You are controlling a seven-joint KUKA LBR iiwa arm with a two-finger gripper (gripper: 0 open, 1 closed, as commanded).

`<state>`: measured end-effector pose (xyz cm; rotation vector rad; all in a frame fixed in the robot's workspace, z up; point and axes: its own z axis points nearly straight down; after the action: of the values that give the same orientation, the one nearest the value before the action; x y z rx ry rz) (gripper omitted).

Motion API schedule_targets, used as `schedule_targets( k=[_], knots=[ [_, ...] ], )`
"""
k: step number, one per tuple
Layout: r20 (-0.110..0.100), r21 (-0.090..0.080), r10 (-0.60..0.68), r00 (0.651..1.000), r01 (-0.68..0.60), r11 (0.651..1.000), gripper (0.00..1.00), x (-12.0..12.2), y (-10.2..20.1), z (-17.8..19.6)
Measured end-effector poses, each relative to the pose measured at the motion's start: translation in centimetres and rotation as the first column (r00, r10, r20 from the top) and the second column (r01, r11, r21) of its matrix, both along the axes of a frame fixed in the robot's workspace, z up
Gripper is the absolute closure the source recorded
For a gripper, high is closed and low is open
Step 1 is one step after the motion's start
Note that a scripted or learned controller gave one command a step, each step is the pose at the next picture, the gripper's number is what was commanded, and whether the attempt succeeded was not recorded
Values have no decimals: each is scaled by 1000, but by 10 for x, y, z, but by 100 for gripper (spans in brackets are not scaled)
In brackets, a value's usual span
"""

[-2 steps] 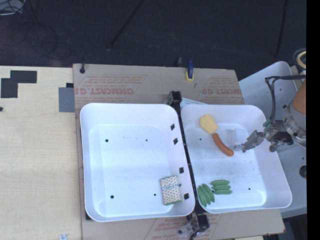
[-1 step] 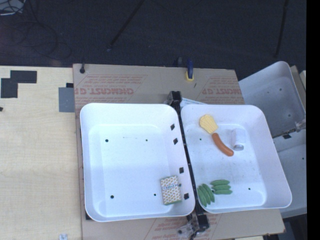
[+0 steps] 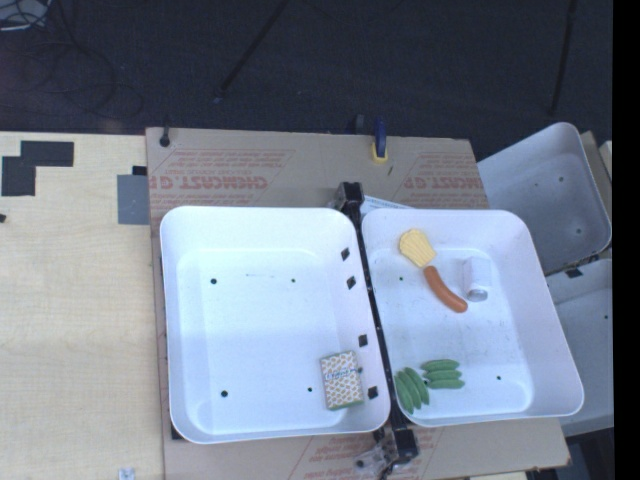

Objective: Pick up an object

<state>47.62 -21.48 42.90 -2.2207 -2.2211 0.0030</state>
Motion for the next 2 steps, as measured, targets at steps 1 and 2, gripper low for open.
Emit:
schedule_targets(
  k=[1, 2],
  knots=[
    [-15, 8, 4, 1000, -4, 1000, 100, -2, 52, -140],
    [-4, 5, 9, 1000, -9, 1000, 100, 25, 138, -150]
  ],
)
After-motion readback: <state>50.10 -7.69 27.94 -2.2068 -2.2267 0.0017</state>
